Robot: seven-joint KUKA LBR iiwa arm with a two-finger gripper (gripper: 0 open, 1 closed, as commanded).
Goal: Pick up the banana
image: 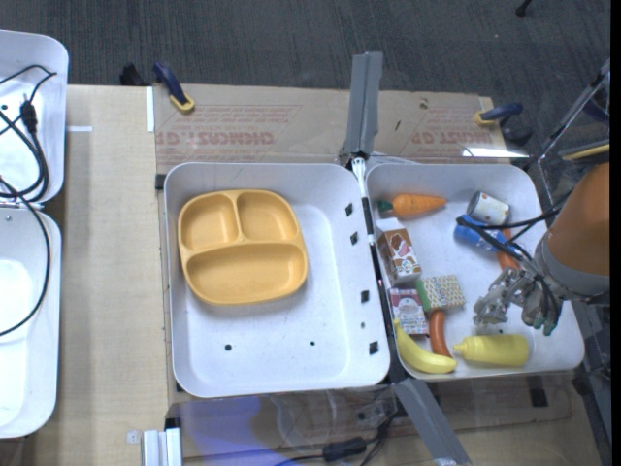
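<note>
The banana (423, 353) lay at the near left corner of the right bin (543, 361), just beside a red sausage-shaped piece (439, 331) and a yellow squeeze bottle (497, 349) lying on its side. The end effector (505, 299) hung over that bin just above the bottle and apart from the banana, nothing visible in its grasp; whether it was apart or together, I could not tell. The left bin (262, 362) on the counter (107, 260) held a yellow divided plate (243, 246).
</note>
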